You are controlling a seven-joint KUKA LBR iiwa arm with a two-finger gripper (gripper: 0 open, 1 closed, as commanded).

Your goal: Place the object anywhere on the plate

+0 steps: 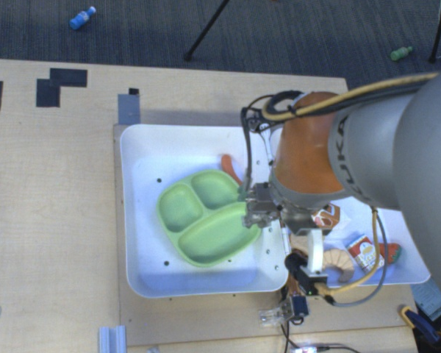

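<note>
Plate (pixel 206 215), green and three-sectioned, lies in the left bin (pixel 143 197). Gripper (pixel 254 213) sits at its right rim; finger state cannot be determined. An orange object (pixel 229 165) lies just behind the plate.

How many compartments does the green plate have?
3: two smaller ones toward the far side of the green plate, one long one along its near edge. The gripper covers the plate's right edge.

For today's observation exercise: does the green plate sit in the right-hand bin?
No, the green plate lies in the left bin, while the right bin holds small food items by the arm.
</note>
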